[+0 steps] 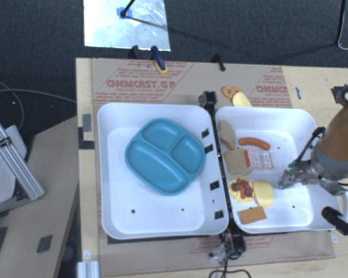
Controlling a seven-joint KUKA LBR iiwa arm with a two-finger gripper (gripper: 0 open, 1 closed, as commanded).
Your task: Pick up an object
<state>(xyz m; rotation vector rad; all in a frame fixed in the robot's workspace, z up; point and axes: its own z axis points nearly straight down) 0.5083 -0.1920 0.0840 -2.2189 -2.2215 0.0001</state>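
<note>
The right bin [301, 120] holds several toy foods. A tan bread slice [226, 135] and a brown toast [238, 161] lie at its left, with a red sausage [254, 143] and a red-and-white striped piece [260, 158] beside them. Nearer the front are a yellow piece with red topping [241, 189], a yellow cylinder [264, 193] and an orange cracker [252, 215]. My gripper [287, 179] hangs low over the bin floor in the bin's right half, right of the yellow cylinder and apart from it. Nothing shows between its tips.
The left bin [113, 207] holds a blue divided plate [165, 155]. A yellow and orange toy [238, 96] lies on the cardboard behind the right bin. The arm's orange band [342, 138] rises over the right bin's right rim.
</note>
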